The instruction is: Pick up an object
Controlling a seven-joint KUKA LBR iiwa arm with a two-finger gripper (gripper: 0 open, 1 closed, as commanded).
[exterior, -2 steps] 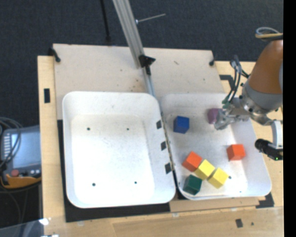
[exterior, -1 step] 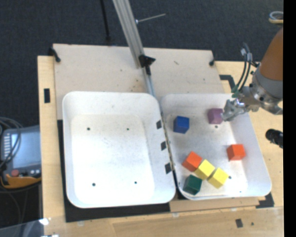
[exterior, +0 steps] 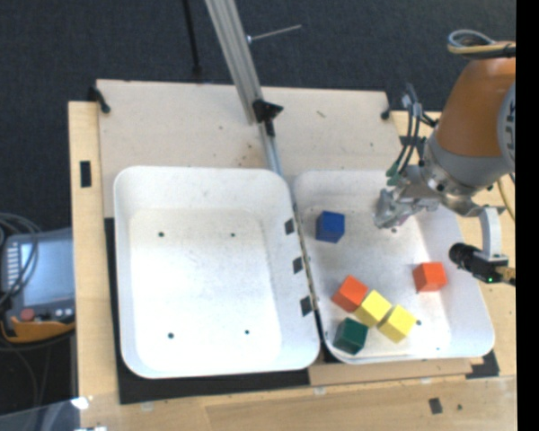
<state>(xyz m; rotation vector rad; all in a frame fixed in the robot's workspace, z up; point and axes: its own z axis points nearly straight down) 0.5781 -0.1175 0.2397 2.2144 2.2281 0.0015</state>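
Gripper [exterior: 391,212] over right bin [exterior: 463,335], jaws' state cannot be told; blue cube [exterior: 331,226] just left, orange cube [exterior: 429,277] below-right.

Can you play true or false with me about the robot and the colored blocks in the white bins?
1. All the blocks are in the right bin. True.
2. The blue block sits in the pile with the others. False: it sits alone, apart from the cluster near the bin's front.
3. There are two yellow blocks side by side. True.
4. The green block is the one closest to the claw. False: the blue block is much nearer; the green one is at the front edge.
5. The claw is hovering over the left bin. False: it is over the right bin, above a bare spot.
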